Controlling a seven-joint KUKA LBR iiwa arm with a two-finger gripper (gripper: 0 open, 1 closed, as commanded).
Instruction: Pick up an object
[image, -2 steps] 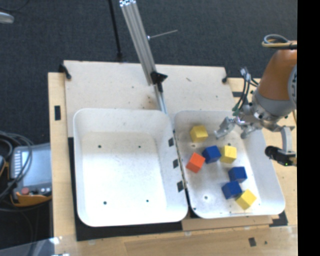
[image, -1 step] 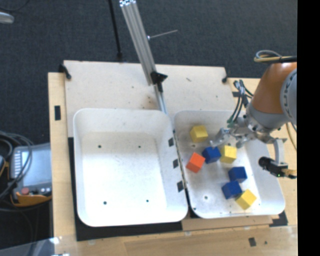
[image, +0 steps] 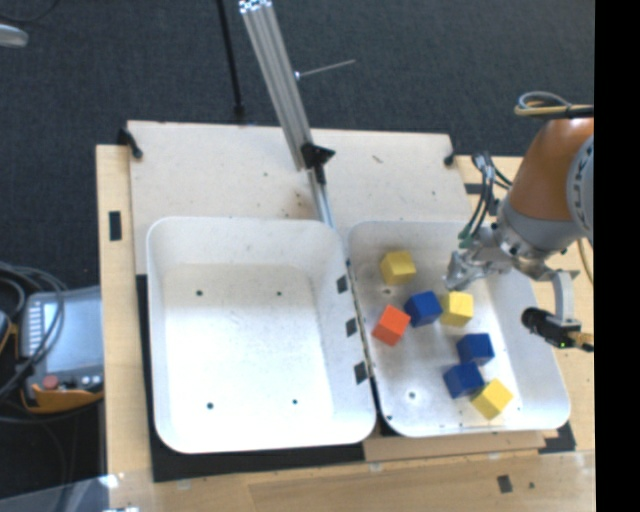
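The counter (image: 290, 170) carries two shallow white bins side by side, and the right bin (image: 525, 415) serves as the landmark here. All six blocks lie inside it. A yellow block (image: 398, 266) sits toward the bin's far left part. Nearer the middle, an orange block (image: 391, 324) and a blue block (image: 424, 307) stand just beside each other, corners close, the orange one closest to the wall shared with the left bin (image: 250, 330). A second yellow block (image: 459, 308) lies just right of that blue block. Toward the bin's near right corner, two more blue blocks (image: 475, 348) (image: 463, 379) sit one just behind the other, and a third yellow block (image: 491, 398) rests beside the nearer of them, close to the bin's front rim.

The arm (image: 548, 190) reaches over the right bin's far right side, its orange band above the wrist. The pincer (image: 463, 272) hangs low over the bin's middle, just above the second yellow block and apparently near touching its top edge. Whether the pincer is wide or narrow I cannot tell from this angle, and no block can be seen between its tips.
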